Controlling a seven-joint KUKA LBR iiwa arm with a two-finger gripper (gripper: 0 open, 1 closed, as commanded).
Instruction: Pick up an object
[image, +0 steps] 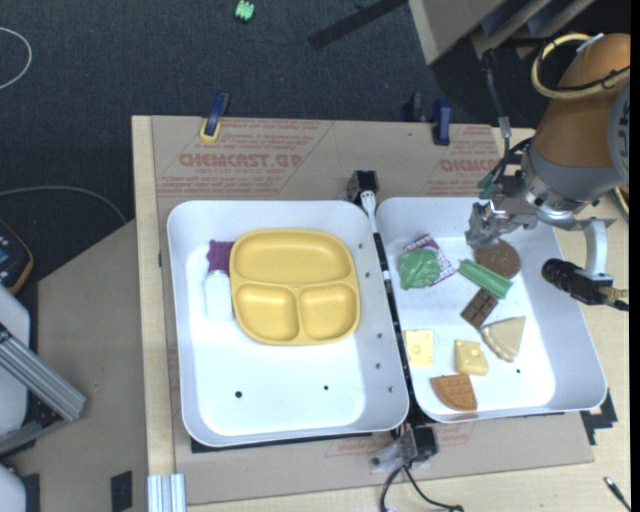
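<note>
Over the right bin, at its far edge, the gripper hangs just above a brown round cookie; whether it is spread or closed, I cannot tell. Nearer in that bin lie a green stick, cheese cubes and a leafy green.

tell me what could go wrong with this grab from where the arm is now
1. The tool hangs over the right white bin where the round brown disc, green bar and brown chocolate piece crowd together; it may pinch two or push one aside.
2. The flat disc may slip out.
</note>
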